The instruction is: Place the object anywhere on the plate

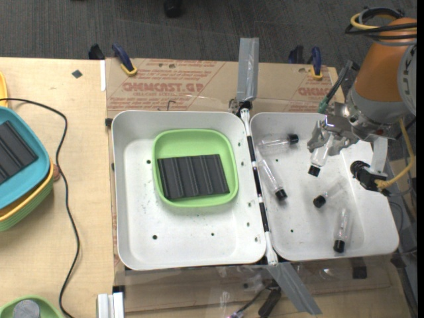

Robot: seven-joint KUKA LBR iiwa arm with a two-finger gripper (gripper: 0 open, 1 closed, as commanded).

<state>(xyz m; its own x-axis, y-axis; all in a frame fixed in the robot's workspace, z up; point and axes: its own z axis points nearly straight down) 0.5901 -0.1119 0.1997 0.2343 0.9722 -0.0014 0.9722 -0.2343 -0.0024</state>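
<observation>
While cardboard (173,85) reading "CHEMCAST" lies behind the bins, the end effector (322,152) grips a clear vial (317,160).

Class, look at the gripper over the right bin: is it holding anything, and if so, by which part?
The gripper holds a clear vial with a black cap, gripped near its upper end, cap hanging downward above the right bin.

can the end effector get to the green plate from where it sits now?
Probably yes. The end effector hangs over the right bin; the green plate lies open-topped in the left bin, with only the low divider between.
</observation>
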